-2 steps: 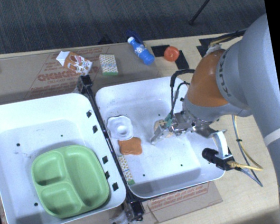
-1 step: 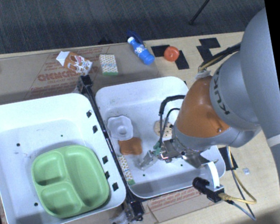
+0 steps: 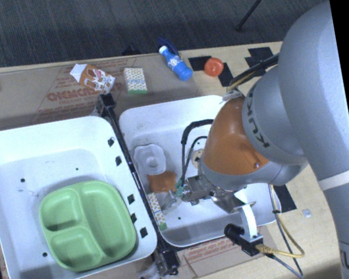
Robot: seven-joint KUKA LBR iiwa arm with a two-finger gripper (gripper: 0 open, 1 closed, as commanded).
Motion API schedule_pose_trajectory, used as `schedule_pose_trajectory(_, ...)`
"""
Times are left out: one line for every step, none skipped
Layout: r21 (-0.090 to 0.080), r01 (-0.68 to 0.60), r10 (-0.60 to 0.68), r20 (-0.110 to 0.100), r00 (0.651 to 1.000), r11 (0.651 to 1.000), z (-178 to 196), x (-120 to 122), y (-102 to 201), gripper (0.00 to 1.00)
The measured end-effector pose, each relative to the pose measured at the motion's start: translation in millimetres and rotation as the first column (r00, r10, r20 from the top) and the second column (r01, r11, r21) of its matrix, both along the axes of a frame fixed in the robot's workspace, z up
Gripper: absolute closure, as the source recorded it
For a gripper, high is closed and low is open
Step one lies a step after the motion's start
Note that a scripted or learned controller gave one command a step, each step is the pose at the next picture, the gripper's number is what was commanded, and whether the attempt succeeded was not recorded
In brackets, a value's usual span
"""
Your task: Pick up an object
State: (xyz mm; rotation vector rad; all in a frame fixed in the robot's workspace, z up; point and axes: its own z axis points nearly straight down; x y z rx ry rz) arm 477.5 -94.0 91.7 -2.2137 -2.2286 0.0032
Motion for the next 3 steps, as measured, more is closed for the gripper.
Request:
schedule_pose_trajectory(0.001,-0.006,0.006,-0.001,1.000,1.000,10,1,0,1.00)
schedule_pose_trajectory(0.000,0.002,-0.002,0.002,1.000,1.000,112,42,-61,1.00)
schedule_pose_trajectory(0.001,0.002,-0.002,0.001,1.000,1.000,111,42,-60,0.00)
